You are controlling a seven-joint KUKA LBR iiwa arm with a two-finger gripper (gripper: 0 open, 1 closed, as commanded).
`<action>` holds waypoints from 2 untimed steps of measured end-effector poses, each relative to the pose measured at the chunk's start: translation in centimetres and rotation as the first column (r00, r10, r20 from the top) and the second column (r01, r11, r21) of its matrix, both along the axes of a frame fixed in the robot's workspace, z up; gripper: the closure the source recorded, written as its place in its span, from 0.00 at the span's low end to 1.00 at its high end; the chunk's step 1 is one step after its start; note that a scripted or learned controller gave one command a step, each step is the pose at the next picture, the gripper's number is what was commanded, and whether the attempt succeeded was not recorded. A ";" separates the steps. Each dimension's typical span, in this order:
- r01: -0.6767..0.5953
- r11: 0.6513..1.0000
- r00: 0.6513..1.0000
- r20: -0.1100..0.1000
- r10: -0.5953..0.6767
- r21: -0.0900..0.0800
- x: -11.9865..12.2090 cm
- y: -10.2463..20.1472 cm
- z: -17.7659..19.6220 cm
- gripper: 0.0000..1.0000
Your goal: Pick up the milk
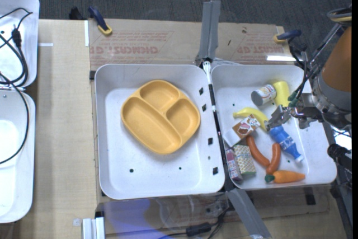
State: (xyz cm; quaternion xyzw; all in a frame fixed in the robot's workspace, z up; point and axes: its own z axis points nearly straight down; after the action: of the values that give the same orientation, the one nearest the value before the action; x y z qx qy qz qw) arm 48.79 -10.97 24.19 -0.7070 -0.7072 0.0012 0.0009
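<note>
Approach step, milk not yet taken.
The tool (281, 115) hangs near the milk (244, 129); its opening I cannot tell. Next it must center over the carton.

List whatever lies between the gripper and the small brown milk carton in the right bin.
In the camera view, the gripper hangs just right of the milk carton. Between them lies the tip of the yellow banana on the bin floor.

Bright, even overhead light with soft faint shadows, mild glare on the white bins (112, 137), slightly soft focus.
</note>
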 end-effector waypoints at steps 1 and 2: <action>0.149 0.989 0.989 -0.002 -0.149 -0.001 -1.0 9.9 -2.6 0.00; 0.154 0.988 0.988 -0.003 -0.154 -0.001 -1.1 6.2 -5.2 0.00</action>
State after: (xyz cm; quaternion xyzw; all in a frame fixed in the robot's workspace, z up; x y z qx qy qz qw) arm 47.68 -4.75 18.98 -0.7595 -0.6505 0.0024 0.0018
